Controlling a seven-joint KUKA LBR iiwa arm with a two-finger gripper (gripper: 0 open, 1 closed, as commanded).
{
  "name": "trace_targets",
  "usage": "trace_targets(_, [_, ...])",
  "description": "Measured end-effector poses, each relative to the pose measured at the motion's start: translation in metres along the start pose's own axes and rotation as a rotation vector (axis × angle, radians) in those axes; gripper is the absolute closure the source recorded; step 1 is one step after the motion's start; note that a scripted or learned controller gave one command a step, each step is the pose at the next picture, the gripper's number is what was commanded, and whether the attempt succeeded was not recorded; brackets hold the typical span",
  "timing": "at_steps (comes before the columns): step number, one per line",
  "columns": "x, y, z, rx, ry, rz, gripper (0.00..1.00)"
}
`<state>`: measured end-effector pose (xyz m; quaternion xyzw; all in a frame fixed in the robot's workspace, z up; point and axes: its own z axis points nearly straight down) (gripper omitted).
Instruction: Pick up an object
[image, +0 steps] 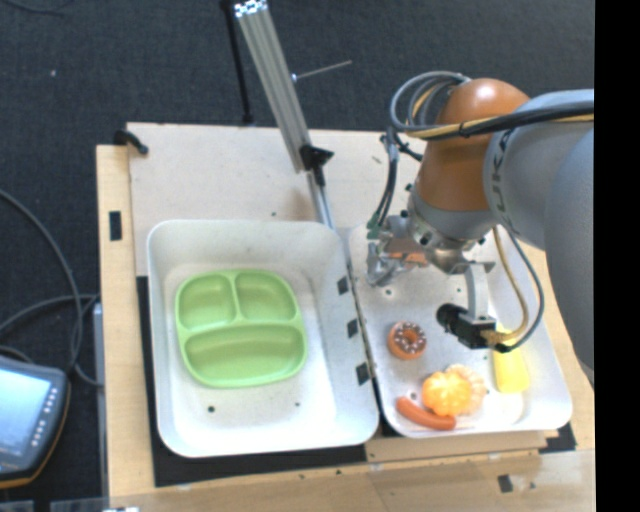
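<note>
the donut (406, 340) lies in the right bin (545, 400), just below the claw (382, 268) and apart from it. an orange (450, 391), a carrot (424, 414) and a yellow block (511, 372) lie nearer the front (a green tray (240, 327) sits in the left bin (170, 420)). whether the claw is parted or closed, i cannot tell.

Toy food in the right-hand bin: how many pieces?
4: a donut mid-bin, an orange fruit near the front, a red sausage beside it, a yellow piece at right. The arm may hide more.

Glossy green plastic tray (240, 327); smooth white bins (160, 400).
</note>
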<state>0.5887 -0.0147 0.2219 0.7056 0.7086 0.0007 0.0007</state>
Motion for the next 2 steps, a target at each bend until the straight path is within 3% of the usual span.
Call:
trace_targets(1, [-0.049, -0.033, -0.077, -0.006, -0.003, 0.008, 1.0])
trace_targets(2, [-0.026, -0.009, 0.001, 0.006, -0.001, 0.001, 1.0])
